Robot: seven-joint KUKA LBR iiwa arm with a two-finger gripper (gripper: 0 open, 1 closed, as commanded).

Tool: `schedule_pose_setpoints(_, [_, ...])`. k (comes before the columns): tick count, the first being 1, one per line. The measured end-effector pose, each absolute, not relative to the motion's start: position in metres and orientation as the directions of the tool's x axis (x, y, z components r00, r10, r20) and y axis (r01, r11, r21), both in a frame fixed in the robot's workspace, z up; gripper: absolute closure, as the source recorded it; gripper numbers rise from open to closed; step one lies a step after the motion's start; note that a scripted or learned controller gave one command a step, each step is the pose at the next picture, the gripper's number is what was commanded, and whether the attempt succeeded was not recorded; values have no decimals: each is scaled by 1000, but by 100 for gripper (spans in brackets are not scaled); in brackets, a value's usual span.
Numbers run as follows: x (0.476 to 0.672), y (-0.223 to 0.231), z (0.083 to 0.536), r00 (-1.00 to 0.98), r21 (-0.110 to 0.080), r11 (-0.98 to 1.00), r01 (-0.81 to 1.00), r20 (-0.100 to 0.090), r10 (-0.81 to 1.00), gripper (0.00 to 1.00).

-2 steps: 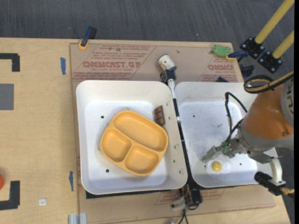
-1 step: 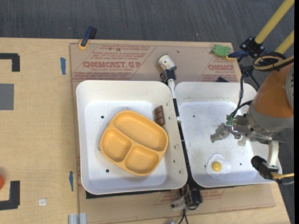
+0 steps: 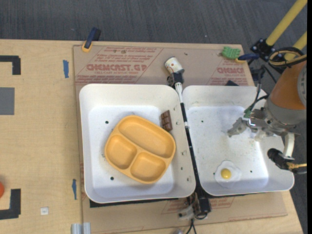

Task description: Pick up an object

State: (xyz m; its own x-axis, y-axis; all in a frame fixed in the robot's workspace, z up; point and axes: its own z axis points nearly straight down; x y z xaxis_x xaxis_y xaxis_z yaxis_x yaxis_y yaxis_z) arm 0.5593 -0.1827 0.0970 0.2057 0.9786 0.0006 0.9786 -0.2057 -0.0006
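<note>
My grey arm with its orange band (image 3: 287, 94) reaches in from 3 o'clock, over the right shallow white plastic bin (image 3: 209, 106). My two-finger gripper (image 3: 242, 127) hangs over that bin's middle, toward its 3 o'clock side. How far it stands open I cannot tell; the tips blur against the white floor. Nothing shows between them.

Small toy fried egg, white with a yellow yolk (image 3: 226, 173): flat on the right bin's floor at about 6 o'clock, near the front wall. Well apart from my gripper, toward 7 o'clock from it.

Left shallow white plastic bin (image 3: 92, 101): yellow three-compartment plastic tray (image 3: 140, 148) lies at its centre, turned askew. Small brown block (image 3: 166, 120) just beside the tray's 1 o'clock edge, near the wall shared by the bins.
</note>
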Motion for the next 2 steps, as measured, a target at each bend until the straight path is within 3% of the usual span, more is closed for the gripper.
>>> schedule_pose_setpoints(1, [489,-133,85,-60,0,60,998,1,998,0])
schedule_pose_setpoints(2, [489,-133,85,-60,0,60,998,1,998,0])
